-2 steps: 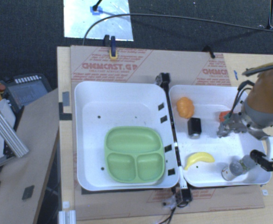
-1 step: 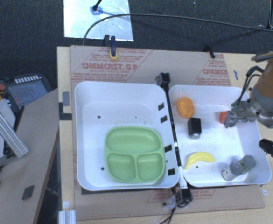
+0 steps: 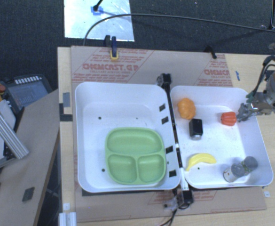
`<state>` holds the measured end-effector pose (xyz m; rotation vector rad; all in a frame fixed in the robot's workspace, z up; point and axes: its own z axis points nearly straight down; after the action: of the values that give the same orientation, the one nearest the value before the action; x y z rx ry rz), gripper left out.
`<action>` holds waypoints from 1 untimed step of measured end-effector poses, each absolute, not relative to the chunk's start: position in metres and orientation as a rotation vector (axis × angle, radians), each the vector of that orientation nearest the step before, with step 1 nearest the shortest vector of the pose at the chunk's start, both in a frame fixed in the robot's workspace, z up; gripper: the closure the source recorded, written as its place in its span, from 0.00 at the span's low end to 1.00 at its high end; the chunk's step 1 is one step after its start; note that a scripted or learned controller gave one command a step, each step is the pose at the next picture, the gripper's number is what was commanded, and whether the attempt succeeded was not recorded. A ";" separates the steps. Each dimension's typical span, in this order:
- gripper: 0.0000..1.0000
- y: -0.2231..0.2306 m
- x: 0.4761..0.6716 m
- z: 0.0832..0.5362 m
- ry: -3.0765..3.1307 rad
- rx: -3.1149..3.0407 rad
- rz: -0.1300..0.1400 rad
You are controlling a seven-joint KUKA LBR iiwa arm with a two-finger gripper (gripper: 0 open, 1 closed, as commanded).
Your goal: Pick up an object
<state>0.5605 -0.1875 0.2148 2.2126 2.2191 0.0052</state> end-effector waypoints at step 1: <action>1.00 -0.188 0.562 0.220 2.224 2.215 0.003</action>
<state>0.5615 -0.1878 0.2204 2.2145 2.2240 0.0026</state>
